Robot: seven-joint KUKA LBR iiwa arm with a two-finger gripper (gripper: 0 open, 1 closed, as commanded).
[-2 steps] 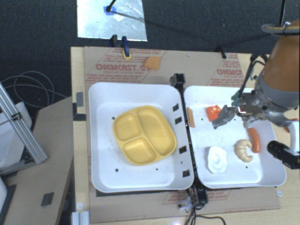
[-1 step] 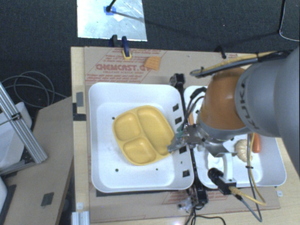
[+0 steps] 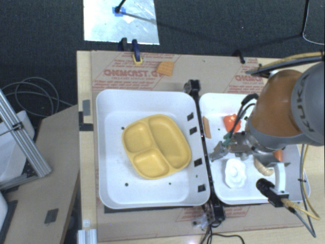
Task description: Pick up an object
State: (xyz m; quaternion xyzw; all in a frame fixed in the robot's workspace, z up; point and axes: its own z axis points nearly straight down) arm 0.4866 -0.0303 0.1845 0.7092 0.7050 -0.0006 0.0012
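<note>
Hand (image 3: 219, 151): sitting low over the left-centre of the right bin (image 3: 216, 110), reaching in from the right of the frame and pointing toward the black strip (image 3: 199, 131) that is running between the two bins. Cannot tell whether it is spread or pressed together; the grey-and-orange arm is covering most of it. Nothing is visibly sitting in its grasp.

Candidate objects, all lying in the right bin:
- white lump (image 3: 234, 173), just below and right of the hand, near it; contact cannot be judged.
- orange-red piece (image 3: 229, 121), above the hand, partly behind the arm's cables.
- brown stick (image 3: 206, 127), lying upright in the frame along the bin's left wall.
- pale tan piece (image 3: 264, 169), right of the white lump, partly under the arm.

Left bin (image 3: 111, 117): holding a yellow divided plate (image 3: 156, 145), three compartments, lying flat near the centre, well apart from the hand.

Tabletop (image 3: 223, 72): covered by a brown sheet with red print. A tan block (image 3: 165, 68) is lying on it above the left bin; a blue and yellow clamp (image 3: 135, 51) is gripping the top edge.

Room: dark carpet (image 3: 40, 34), a silvery sheet (image 3: 121, 14) at upper left, aluminium framing (image 3: 20, 141) at left.
</note>
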